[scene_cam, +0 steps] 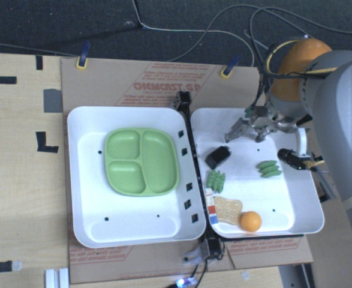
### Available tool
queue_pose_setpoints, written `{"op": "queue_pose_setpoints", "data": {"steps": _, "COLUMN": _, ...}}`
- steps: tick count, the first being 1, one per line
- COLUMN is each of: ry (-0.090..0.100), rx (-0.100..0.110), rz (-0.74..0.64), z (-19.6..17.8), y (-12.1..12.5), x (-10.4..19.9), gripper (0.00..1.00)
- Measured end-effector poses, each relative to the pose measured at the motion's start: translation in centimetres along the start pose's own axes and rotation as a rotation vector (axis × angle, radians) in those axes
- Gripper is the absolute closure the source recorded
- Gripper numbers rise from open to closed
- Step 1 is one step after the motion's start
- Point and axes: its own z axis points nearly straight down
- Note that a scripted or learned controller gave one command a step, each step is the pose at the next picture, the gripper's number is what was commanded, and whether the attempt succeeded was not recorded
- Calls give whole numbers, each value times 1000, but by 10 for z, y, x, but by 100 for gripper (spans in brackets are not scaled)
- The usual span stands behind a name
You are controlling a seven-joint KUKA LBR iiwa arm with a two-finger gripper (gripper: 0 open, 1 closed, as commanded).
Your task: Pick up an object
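Two white bins sit side by side on a cardboard sheet [164,80]. The left bin [83,161] holds a green divided plate [143,162]. The right bin [295,206] holds a black block [217,157], a green leafy piece [216,180], a green pod [269,169], a cracker [226,209] and an orange ball [250,221]. The gripper [246,131], fingers spread, hangs over the right bin's upper part, holding nothing.

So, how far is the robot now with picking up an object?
Nothing looks picked up yet. The pincer hangs over the right bin, at its far side, with nothing seen between its fingers. The black block, green pods, orange ball and cracker lie in the bin. The whole grasp remains.
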Motion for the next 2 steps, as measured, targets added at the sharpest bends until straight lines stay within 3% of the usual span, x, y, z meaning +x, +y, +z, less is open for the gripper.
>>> {"op": "queue_pose_setpoints", "data": {"steps": 1, "ry": -1, "rx": -3, "rz": -1, "z": -13, "y": 1, "x": 0, "gripper": 100}}
{"op": "queue_pose_setpoints", "data": {"steps": 2, "ry": 0, "rx": -9, "rz": 1, "z": -77, "y": 5, "x": 2, "gripper": 100}}
